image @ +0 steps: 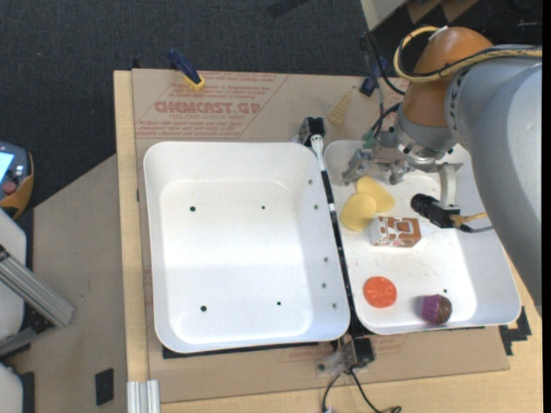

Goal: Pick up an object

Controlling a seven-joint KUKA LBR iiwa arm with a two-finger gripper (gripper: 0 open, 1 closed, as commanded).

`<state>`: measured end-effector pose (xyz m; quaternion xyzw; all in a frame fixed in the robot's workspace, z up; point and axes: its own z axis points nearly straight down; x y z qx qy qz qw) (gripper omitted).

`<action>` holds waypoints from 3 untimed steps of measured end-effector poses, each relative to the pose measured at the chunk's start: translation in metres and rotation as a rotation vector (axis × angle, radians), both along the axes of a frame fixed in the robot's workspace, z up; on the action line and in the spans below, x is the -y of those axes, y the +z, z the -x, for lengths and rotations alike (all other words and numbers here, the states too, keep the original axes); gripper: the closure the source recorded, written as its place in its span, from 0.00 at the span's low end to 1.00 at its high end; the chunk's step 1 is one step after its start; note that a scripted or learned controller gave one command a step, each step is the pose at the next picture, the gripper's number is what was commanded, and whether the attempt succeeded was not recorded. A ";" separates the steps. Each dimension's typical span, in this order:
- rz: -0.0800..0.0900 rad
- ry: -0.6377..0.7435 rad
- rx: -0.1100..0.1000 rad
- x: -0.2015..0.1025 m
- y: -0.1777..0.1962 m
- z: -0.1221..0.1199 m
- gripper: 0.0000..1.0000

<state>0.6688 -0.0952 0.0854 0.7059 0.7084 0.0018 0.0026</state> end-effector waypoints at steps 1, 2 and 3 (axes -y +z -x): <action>0.001 -0.001 -0.001 0.001 0.011 0.001 1.00; -0.004 0.007 0.007 -0.091 0.107 0.000 1.00; -0.007 0.009 -0.015 -0.222 0.032 0.021 1.00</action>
